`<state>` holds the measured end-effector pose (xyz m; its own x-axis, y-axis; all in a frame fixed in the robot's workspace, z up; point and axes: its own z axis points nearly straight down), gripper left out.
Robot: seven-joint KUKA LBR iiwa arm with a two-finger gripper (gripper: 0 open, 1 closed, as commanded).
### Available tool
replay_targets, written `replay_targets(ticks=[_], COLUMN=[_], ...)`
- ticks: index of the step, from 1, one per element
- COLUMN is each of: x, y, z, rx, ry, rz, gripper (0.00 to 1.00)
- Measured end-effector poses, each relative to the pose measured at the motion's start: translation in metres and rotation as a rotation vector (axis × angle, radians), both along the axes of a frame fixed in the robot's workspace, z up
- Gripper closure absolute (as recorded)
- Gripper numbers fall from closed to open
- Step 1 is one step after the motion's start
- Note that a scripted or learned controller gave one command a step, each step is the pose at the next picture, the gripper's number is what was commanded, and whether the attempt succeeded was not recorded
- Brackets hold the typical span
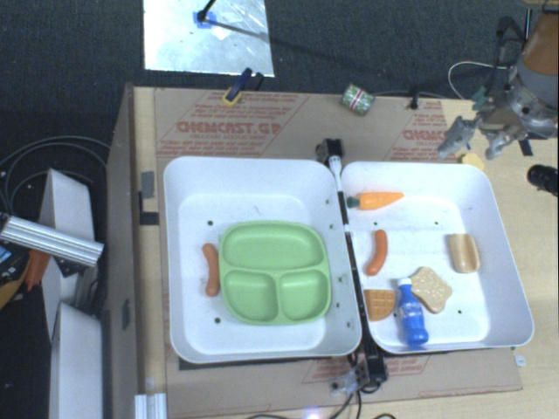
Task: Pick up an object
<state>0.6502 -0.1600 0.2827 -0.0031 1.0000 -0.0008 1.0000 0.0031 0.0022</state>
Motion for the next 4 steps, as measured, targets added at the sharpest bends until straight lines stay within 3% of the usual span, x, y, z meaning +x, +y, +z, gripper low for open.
replay_targets(ticks=[1,2,3,4], x=[-0.059,-0.068,-0.066,-0.066], y=[0.051,0.071,0.071,0.071], z=[-0.097,-0.187,-0.175,-0.175], rx=[0.001,0.001,0.001,0.001], ry=[0.003,0.005,0.000,0.000], rz=[0.001,0.000,0.000,0.000], gripper=[0.00,0.00,1.00,0.00])
